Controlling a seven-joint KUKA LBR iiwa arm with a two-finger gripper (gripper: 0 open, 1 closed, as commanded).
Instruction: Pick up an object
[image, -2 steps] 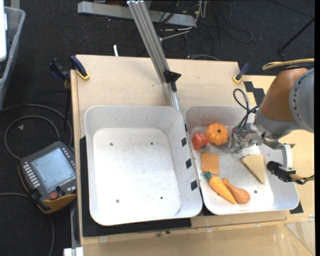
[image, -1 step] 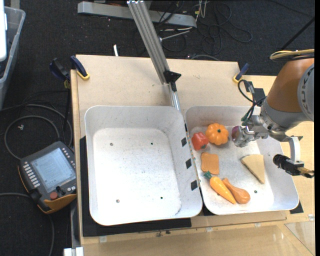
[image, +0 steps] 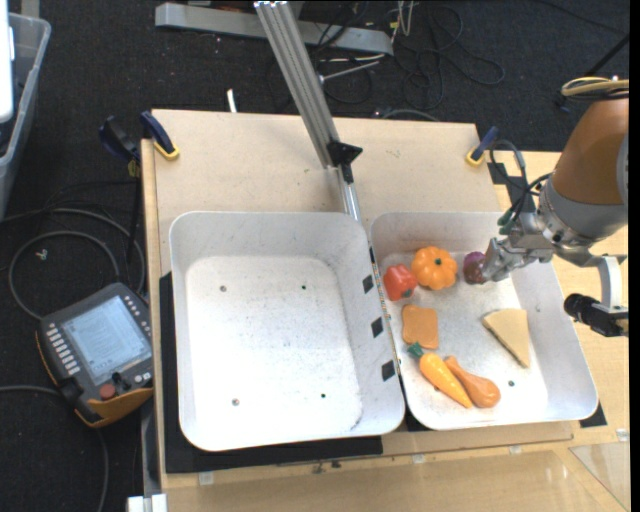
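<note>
1. Toward three o'clock on the bench, the grey arm (image: 590, 170) with its orange band reaches in over the right bin (image: 560, 330).
2. The gripper (image: 497, 262) sits low at the bin's twelve-to-one o'clock area, just beside a small dark purple object (image: 474, 267); whether they touch is unclear.
3. I cannot tell whether the claw is released or clenched, and nothing shows plainly between it.
4. An orange pumpkin (image: 436, 268) lies at nine o'clock from the purple object, nearly touching it.
5. A red pepper (image: 399, 282) lies just beside the pumpkin, at its eight o'clock, against the bin's left wall.
6. A flat orange square (image: 421, 326) lies at six o'clock from the pumpkin.
7. A carrot (image: 443, 379) with a green tip and an orange drumstick-shaped piece (image: 474, 385) lie side by side, touching, at the bin's six o'clock.
8. A pale yellow wedge (image: 510, 334) lies at the bin's four o'clock, apart from the rest.
9. The left bin (image: 270, 330) adjoins the right one.
10. A teach pendant (image: 95, 350) lies on the floor at nine o'clock; its screen is too small to read.
11. No brand or label is legible anywhere.
</note>
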